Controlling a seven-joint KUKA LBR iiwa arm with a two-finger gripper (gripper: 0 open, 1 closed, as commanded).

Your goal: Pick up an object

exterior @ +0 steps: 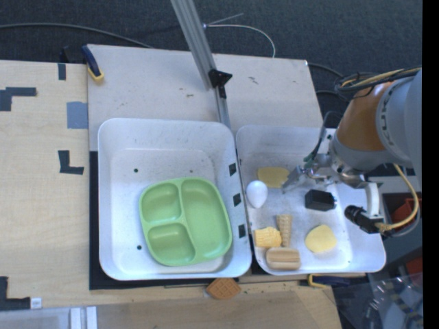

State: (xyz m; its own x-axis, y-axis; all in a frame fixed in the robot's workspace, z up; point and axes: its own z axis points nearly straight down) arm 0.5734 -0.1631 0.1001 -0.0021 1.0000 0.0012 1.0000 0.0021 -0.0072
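My gripper hangs low over the middle of the right bin, just right of a flat yellow piece. A white egg lies to its lower left by the bin's left wall. A small black block sits just below and right of the gripper. Along the bin's front lie a cone, a yellow waffle piece, a tan bun and a round yellow item. I see nothing held by the gripper.
The left bin holds a green divided plate. A waffle cookie lies on the bench in front of the bins. A grey pole slants down to the bins' back edge. The arm's body covers the right bin's back right.
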